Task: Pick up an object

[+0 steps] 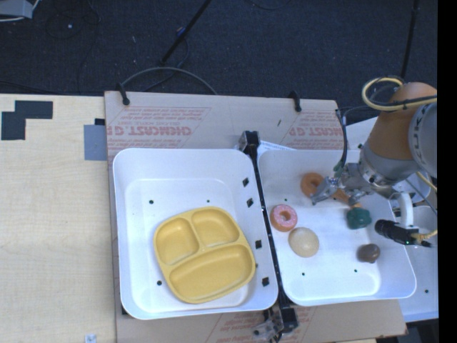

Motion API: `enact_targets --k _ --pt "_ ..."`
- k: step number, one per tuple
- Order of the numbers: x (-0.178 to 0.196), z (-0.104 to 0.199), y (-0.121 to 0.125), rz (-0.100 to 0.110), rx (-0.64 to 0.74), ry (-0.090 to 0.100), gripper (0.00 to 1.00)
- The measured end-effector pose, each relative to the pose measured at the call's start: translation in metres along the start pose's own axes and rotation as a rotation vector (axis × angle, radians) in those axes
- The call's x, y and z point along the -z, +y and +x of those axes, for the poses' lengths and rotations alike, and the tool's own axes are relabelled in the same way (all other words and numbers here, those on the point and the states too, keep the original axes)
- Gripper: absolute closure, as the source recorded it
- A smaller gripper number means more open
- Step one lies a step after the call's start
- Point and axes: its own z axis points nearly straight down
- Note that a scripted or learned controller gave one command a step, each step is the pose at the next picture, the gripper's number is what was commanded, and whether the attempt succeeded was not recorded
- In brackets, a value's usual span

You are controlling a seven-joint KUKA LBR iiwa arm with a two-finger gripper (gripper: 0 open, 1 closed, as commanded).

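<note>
My gripper (337, 189) is low over the back of the right bin (400, 281), reaching in from the right. An orange ring (310, 184) lies just to its left, close to the tip. A teal object (358, 217) sits just below and to the right of the gripper. Toward the bin's left wall there is a pink frosted doughnut (283, 217), and a cream ball (304, 241) rests in front of it. Near the right wall lies a small brown lump (369, 253). A bit of orange shows under the gripper; I cannot tell what it is.
The left bin (132, 191) holds a yellow divided plate (205, 254) at its front centre. A black divider (260, 220) runs between the two bins. A cardboard sheet (214, 123) lies behind both bins.
</note>
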Motion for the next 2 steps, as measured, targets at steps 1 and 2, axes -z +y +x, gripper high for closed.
enact_targets --k 1,2 --pt "0.013 -0.001 0.0 -0.003 -0.001 -0.001 1.0" --pt "0.059 0.001 -0.007 -0.008 -0.003 -0.002 1.0"
